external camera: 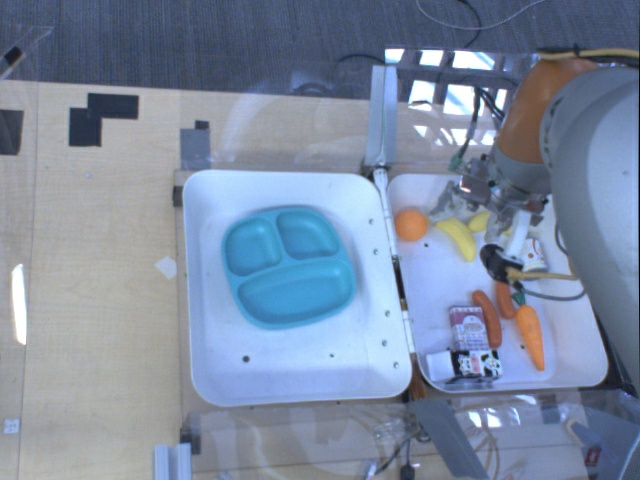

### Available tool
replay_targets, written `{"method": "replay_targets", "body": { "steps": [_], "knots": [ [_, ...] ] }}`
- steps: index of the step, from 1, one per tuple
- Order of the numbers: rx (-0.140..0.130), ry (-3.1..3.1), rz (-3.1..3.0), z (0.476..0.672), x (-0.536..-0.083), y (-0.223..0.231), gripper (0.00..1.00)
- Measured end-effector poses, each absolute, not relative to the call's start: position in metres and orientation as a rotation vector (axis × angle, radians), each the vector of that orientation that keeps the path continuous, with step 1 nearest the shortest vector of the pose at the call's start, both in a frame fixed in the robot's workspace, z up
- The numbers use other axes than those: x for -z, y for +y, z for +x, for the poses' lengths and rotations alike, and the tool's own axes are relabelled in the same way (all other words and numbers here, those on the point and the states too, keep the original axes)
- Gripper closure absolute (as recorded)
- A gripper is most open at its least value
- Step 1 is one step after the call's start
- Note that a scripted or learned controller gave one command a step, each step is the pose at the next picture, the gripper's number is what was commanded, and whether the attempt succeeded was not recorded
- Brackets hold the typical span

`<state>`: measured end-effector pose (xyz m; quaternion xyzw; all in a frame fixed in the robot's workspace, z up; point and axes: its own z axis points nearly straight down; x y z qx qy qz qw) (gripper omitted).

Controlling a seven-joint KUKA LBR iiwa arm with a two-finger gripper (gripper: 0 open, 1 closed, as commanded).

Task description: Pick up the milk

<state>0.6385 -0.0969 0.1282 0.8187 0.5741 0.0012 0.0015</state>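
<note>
Camera view takes in a pale wooden bench bearing two shallow white plastic bins with rounded corners. The grey arm, smooth and bulky with an orange band, bends in over the right bin's far right corner, wrist pointing down. The left bin carries a glossy blue divided plate with three compartments at its middle. In the right bin, the milk is a small rectangular carton lying flat at the near edge, its top end dark red, its lower end white with black patches. A slim sausage touches it; two tapered carrots lie just right. A curved banana and a round orange sit near the far left corner. The gripper hangs beside the banana; whether it stands apart or together I cannot tell.
</note>
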Motion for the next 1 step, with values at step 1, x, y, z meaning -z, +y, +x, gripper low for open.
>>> {"method": "replay_targets", "body": {
  "steps": [1],
  "knots": [
    [-0.004,1.920,2.483,0.5917,-0.1322,-0.1492,0.00]
  ]
}}
